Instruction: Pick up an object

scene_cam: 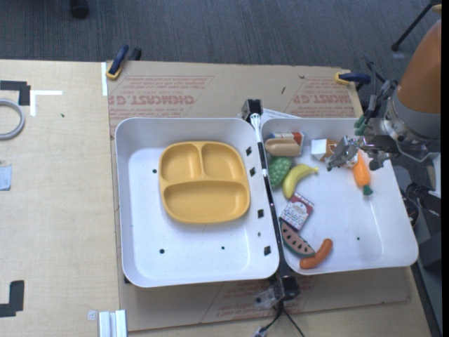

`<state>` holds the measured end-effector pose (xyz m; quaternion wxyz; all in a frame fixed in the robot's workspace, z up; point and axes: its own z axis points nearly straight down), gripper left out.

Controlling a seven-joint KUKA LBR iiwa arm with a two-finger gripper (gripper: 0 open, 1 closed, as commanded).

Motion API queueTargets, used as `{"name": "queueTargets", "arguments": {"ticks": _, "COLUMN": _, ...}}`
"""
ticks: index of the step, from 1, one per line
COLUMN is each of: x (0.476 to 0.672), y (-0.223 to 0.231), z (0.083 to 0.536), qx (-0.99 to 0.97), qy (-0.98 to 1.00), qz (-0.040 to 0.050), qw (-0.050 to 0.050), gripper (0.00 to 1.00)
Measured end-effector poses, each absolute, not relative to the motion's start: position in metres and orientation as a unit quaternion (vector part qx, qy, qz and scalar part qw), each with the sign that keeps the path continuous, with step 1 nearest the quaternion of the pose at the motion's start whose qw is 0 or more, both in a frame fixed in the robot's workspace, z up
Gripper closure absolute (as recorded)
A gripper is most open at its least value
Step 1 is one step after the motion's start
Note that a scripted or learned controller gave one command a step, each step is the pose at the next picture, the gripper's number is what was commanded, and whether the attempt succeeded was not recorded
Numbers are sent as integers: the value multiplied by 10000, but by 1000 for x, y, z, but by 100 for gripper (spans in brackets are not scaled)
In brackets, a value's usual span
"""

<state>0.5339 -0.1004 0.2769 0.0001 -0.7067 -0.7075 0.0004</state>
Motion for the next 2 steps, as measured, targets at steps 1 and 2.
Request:
{"name": "queueTargets", "arguments": {"ticks": 1, "x": 527, "y": -156, "z": 138, "qx": -6729, "qy": -7397, "qz": 1, "qw": 0, "gripper": 0}}
{"name": "queueTargets", "arguments": {"ticks": 2, "x": 624, "y": -206, "z": 99, "qx": -6923, "qy": -7216, "qz": -51, "qw": -69, "gripper": 0}}
